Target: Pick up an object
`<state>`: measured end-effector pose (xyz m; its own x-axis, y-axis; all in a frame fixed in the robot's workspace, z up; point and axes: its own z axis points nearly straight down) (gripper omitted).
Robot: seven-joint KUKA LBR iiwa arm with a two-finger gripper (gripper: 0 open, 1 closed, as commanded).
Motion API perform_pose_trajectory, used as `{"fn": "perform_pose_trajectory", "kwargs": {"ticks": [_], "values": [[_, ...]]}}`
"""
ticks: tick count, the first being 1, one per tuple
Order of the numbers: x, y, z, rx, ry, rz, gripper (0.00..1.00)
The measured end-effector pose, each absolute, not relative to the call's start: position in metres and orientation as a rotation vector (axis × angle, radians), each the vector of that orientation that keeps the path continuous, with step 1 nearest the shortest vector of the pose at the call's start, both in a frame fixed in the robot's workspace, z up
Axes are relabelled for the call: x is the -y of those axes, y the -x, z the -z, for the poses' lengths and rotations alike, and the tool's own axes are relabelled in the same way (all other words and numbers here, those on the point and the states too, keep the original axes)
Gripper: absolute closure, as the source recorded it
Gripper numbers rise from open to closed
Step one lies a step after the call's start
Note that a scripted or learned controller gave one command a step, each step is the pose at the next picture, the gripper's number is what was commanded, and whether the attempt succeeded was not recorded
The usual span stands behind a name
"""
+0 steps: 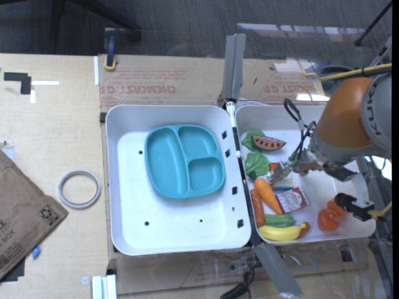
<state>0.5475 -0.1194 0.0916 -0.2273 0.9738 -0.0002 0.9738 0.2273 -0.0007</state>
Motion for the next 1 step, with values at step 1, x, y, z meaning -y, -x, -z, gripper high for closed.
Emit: {"fn": "perform_pose_trajectory", "kwargs": {"ticks": [1], "values": [[0.0971,-0.5743,-0.0912,2.19,2.252,-0.002,0.0]]}}
